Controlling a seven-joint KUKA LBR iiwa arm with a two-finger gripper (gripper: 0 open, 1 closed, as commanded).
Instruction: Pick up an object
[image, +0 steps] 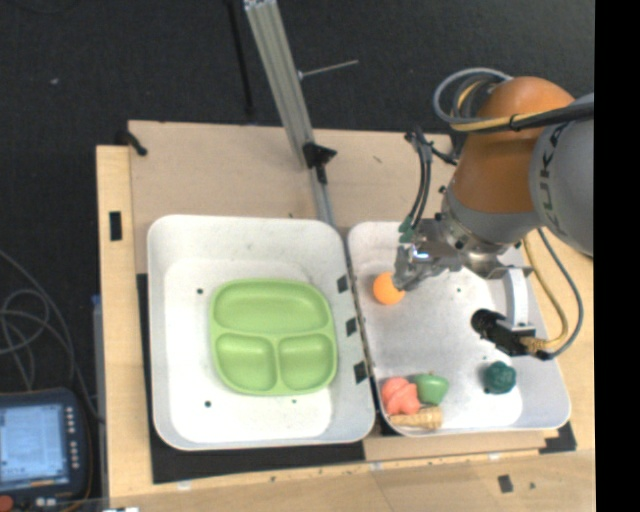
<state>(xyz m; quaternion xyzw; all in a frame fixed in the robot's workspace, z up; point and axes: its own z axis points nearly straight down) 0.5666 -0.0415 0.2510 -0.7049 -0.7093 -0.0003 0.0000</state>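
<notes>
The arm reaches in over the right bin (520, 410), its orange band above the wrist. The pincer (403, 275) hangs low near that bin's upper left corner, right above an orange ball (387, 290). The ball sits just under the fingertips, touching or nearly touching them; whether the pincer is spread or pressed together, and whether it grips the ball, cannot be told from this angle.

Still taking the right bin as the marker: at its lower left corner lie a pink toy (400, 395), a green toy (432, 387) just beside it, and a small tan piece (425, 419) against the front rim. A dark green ball (499, 378) rests toward the bin's lower right side.

The left bin (180, 250), touching the right bin's left edge, holds a green divided plate (272, 335). Both bins rest on the tabletop (220, 160).
</notes>
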